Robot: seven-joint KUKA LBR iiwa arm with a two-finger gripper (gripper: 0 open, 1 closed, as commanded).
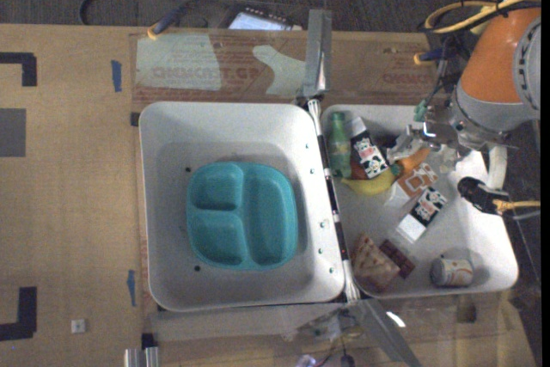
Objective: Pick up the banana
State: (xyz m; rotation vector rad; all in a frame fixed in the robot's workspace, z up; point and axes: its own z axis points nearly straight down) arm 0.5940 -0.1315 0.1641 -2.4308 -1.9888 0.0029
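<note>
— Where's your tool?

— My tool (423, 152) sits low over the right bin (490, 258); I cannot tell how it's set.

— And the banana?

— The banana (371, 184) lies just left of it, under a cow-print carton (369, 155), beside a green bottle (339, 145). The left bin (163, 142) on the desk (69, 211) holds a teal tray (243, 215).

Mostly buried, the banana (371, 184): just a yellow curve peeking from under the cow-print carton (369, 156) and the green bottle (339, 145). Gripper (427, 142) lost in a blur of metal under the wrist. Arm (507, 56) cut off at the right edge. Labels on the second carton (422, 213) too small to read.
</note>
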